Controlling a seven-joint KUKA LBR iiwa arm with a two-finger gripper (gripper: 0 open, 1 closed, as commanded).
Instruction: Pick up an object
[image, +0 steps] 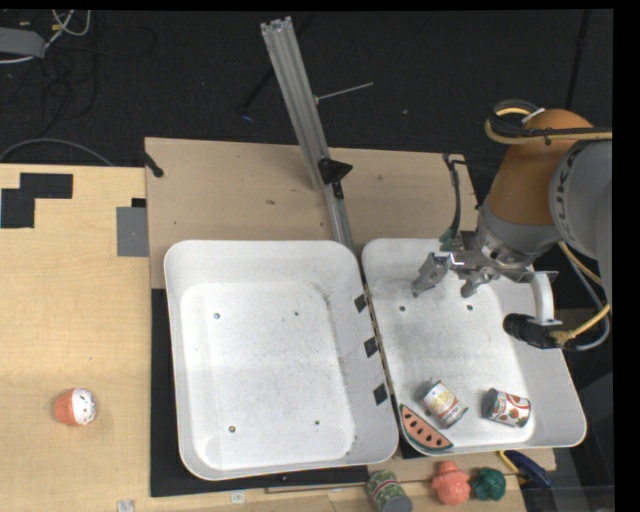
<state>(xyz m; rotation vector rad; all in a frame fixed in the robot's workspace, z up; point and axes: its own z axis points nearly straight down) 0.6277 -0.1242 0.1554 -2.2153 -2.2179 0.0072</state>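
My gripper (451, 277) hangs over the far part of the right bin (480, 330), its two fingers (431, 272) spread open with nothing between them. In the near part of that bin lie a small can with a pale label (442, 402), a red-and-white patterned can (506, 408) on its side, and a watermelon-slice toy (424, 431) at the front-left corner. All three lie well in front of the gripper, apart from it.
The left bin (265, 360) sits beside the right one. Past the front rim lie a green can (385, 490), a pink toy (450, 483) and a green toy (488, 484). A red-and-white ball (75, 407) rests far left. A slanted metal rail (305, 120) stands behind the bins.
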